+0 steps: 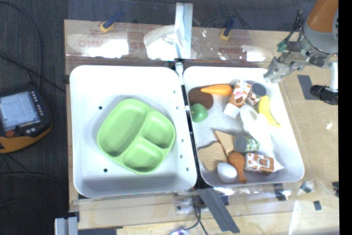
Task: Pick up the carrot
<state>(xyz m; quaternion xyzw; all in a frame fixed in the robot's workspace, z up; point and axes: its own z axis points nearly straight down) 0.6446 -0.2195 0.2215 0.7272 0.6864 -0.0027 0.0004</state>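
Up at the far end of the right bin [290, 140] lies the carrot [216, 89], orange, on its side, its thick end toward the divider and its tip pointing at a small red-and-white carton [241, 93], which it seems to touch. Just below the carrot's thick end sits a dark brown round piece [200, 100], partly tucked under it, and a green ball [199, 113] rests against the divider beside that.

The gripper [273, 75] hangs over the bin's far right corner, well apart from the carrot, with nothing between its fingers; the tips are small and blurred against the white rim, so whether they are spread or closed cannot be told. Its arm [323, 11] (grey, with the orange band) is cut off by the top right of the view.

The rest of the right bin is crowded and hard to sort out: a banana [267, 109] along the right wall, a white object [251, 118] overlapping it, a tan wedge [224, 143], a slice of bread [208, 154], a white egg [226, 171], a brown drumstick shape [238, 163] and a second printed carton [259, 163]. Something green and white [247, 144] sits half hidden among them.

The left bin [88, 91] holds a green divided plate [137, 135]. A handheld pendant [21, 115] lies on the floor at the left edge, cut off.
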